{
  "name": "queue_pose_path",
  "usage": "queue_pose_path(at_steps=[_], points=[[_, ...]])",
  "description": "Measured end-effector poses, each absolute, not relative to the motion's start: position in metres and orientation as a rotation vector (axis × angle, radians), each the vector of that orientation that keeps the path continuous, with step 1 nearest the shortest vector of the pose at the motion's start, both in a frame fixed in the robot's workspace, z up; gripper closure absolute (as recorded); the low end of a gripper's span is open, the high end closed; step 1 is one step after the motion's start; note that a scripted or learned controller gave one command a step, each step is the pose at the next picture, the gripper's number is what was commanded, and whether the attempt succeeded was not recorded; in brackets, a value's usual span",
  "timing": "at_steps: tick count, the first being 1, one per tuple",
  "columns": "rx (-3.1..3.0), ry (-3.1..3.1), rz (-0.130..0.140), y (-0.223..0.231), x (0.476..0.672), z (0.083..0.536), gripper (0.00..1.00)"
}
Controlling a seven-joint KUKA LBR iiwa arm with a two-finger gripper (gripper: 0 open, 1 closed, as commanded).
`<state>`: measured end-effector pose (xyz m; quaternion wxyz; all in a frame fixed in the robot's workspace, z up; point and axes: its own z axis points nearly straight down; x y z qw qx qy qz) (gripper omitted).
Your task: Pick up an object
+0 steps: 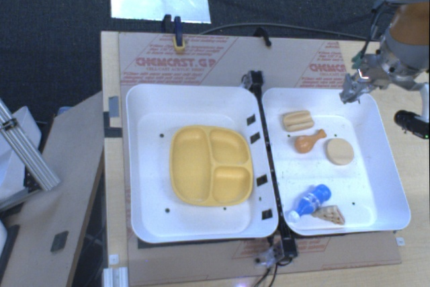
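- The surface (201,54) carries two shallow white bins side by side, joined along a dark strip with clips down the middle.
- The left bin (148,111) holds a yellow divided plate (211,165) with three compartments, lying flat near the bin's centre.
- The right bin (376,144) holds five small things, all lying apart from the end effector.
- A tan bread roll (297,120) lies toward the far left part of the right bin.
- Just in front of it is an orange-brown toy drumstick (309,141), its thin end pointing toward the right.
- A pale round biscuit (340,151) sits just to the right of the drumstick, close to it but whether they touch is unclear.
- A small blue bottle (310,201) with a white cap lies on its side near the front of the right bin, cap toward the left.
- A brown wedge-shaped slice (330,215) lies right beside the bottle, at its front right.
- The arm (411,23) comes in from the right, grey with an orange band above the wrist.
- The end effector (351,89) hovers over the far right corner of the right bin, near its rim, well apart from the roll.
- How far its tips are spread I cannot tell; they look small and blurred, and nothing is seen held between them.
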<state>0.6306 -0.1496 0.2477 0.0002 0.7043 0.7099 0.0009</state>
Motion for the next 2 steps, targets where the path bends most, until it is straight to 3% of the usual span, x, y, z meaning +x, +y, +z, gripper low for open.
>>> queue_pose_path(at_steps=[2], points=[[2.211, 2.233, 0.003, -0.038, 0.601, 0.26, 1.0]])
